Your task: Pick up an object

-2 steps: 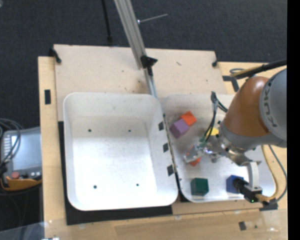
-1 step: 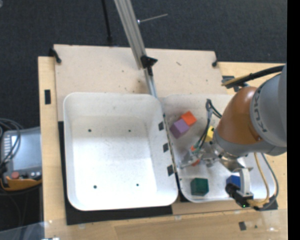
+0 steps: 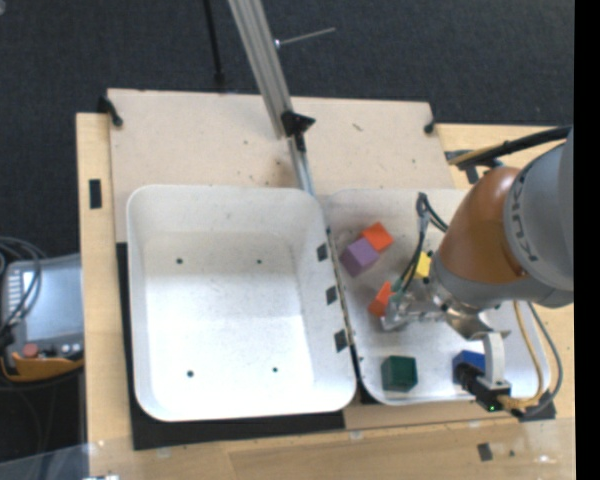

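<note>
In the right-hand shallow white bin (image 3: 365,383), at the frame's lower right, the grey arm's two-finger gripper (image 3: 388,311) is down beside a small orange block (image 3: 383,295); how far it is open cannot be told. A purple cube (image 3: 359,256) touches an orange cube (image 3: 378,237) above; a dark green cube (image 3: 399,372) lies below, and a blue block (image 3: 469,362) to the right.

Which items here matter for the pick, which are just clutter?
Job:
gripper
small orange block beside it
purple block
orange block
green block
blue block
right bin

Lying about:
left bin
metal pole
grey box
</note>
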